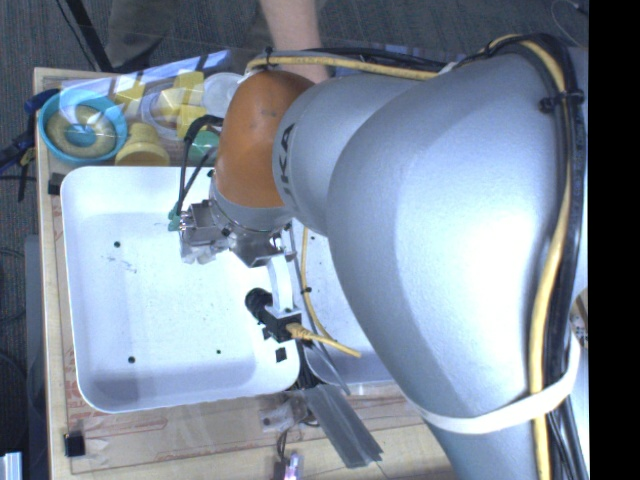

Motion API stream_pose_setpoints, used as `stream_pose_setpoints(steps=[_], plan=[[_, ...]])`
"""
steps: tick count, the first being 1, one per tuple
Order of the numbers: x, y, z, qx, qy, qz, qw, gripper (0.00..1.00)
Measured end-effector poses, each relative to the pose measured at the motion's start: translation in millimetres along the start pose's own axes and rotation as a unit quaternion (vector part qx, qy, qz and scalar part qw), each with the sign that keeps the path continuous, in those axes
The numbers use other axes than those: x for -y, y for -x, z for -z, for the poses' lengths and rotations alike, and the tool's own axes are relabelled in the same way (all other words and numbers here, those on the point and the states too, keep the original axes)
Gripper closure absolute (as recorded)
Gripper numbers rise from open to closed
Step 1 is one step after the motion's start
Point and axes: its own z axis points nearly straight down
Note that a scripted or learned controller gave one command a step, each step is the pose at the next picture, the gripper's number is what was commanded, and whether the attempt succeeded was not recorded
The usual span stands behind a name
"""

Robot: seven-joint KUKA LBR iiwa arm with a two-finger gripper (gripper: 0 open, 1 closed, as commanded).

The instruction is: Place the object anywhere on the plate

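Gripper [200, 236] sits over the shallow white left bin [110, 378], near its far edge, under the bulky grey arm [420, 218]. Can't tell its state honestly, and can't make out the object or plate.

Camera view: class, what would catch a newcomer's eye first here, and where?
The huge grey arm fills the right half, with its orange band hanging above the left white bin. Beyond that bin's far edge lies a clutter of yellow cups and a blue bowl.
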Motion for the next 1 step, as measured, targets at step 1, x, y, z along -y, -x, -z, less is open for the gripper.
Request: stream_pose_setpoints(steps=[1], plan=[[28.3, -65.5, -79.3, 0.0, -0.002, 0.036, 0.9993, 1.0]])
